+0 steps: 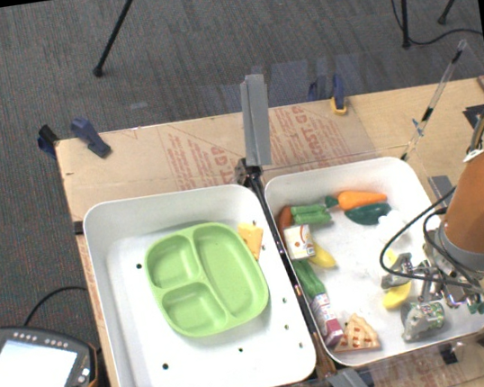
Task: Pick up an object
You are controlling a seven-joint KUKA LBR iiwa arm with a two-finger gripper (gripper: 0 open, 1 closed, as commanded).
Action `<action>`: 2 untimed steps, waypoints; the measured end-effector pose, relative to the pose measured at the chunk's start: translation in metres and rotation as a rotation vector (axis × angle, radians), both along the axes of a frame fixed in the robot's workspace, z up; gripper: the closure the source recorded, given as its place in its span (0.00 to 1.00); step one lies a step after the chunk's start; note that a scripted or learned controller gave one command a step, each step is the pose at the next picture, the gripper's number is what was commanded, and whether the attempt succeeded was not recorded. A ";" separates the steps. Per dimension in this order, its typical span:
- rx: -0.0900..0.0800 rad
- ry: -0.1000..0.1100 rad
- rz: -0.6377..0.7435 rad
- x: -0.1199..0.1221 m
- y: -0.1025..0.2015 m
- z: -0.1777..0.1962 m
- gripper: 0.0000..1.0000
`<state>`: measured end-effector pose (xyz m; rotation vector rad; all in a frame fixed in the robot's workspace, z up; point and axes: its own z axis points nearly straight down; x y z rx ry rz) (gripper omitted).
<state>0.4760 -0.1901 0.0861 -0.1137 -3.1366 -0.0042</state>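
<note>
My gripper (432, 287) hangs low over the near right corner of the right bin (403, 173), below the orange band of the arm (482, 214). A yellow toy piece (397, 297) lies just to its left. A grey-green crumpled object (423, 319) sits right under and in front of it. Whether either one is touched by the gripper is hidden by the wrist and cables. Farther left in this bin lie a pizza slice (359, 333), a red-labelled bottle (326, 316), a green cucumber (308, 277), a banana (322, 257) and a small carton (300, 241).
A carrot (360, 198) and green vegetables (311, 214) lie at the right bin's far side. The left bin (129, 342) bears a green divided plate (206, 278) with a yellow cheese wedge (251, 237) beside it. A grey post (256, 126) stands behind the bins.
</note>
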 end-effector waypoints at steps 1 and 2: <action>0.000 -0.005 0.098 0.077 0.046 0.002 0.00; -0.002 -0.004 0.069 0.018 0.011 0.002 0.00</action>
